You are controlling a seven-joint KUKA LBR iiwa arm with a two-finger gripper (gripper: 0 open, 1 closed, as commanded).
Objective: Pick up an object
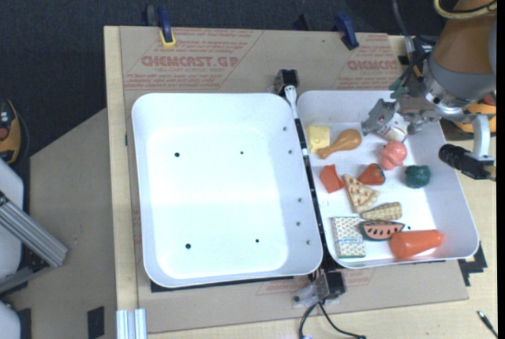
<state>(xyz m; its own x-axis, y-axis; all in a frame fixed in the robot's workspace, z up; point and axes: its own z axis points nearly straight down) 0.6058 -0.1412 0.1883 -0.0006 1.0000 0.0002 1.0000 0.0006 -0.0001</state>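
The right bin (446, 199) holds several toy foods. Among them are a yellow cheese block (318, 137), a tan drumstick (344, 143), a pink ball (393, 154) and a green lump (417, 176). Nearer the front lie a pizza slice (360, 192), a watermelon slice (382, 230) and an orange carrot (416, 243). My gripper (386, 121) hangs over the bin's far part, just above the pink ball and right of the drumstick. I see nothing clearly held in it.
The left bin (213, 188) sits beside the right one, with a black divider strip (304, 172) between them. A red wedge (331, 177), a strawberry (372, 173), a waffle piece (382, 211) and a patterned packet (347, 237) crowd the right bin's middle and front.
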